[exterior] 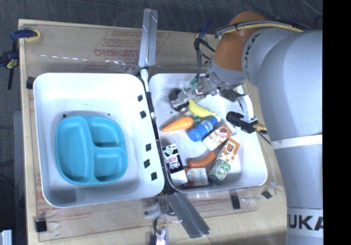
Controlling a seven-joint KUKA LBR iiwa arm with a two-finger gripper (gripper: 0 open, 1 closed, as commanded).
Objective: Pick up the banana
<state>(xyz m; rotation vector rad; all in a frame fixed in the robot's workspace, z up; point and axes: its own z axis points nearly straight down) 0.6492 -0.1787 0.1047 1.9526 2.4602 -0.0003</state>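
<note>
Now the gripper [193, 91] is low in the right bin [258, 168], near that bin's far edge, right above the upper end of the banana [200, 110] — whether its fingers are apart or together I cannot tell, and nothing shows the banana between them. The banana lies in the far half of the right bin, touching the blue bottle [202, 129] on its near side, with the carrot [176, 124] just beside it toward the bin's left wall. Closer to the near edge of that bin lie a sausage [201, 159], a green can [220, 170], a small jar [197, 177] and a black-and-white carton [172, 157] by the left wall. In the left bin [44, 87] a blue divided plate [91, 148] sits — well apart from the rest. Both bins rest side by side on the table [71, 35].
</note>
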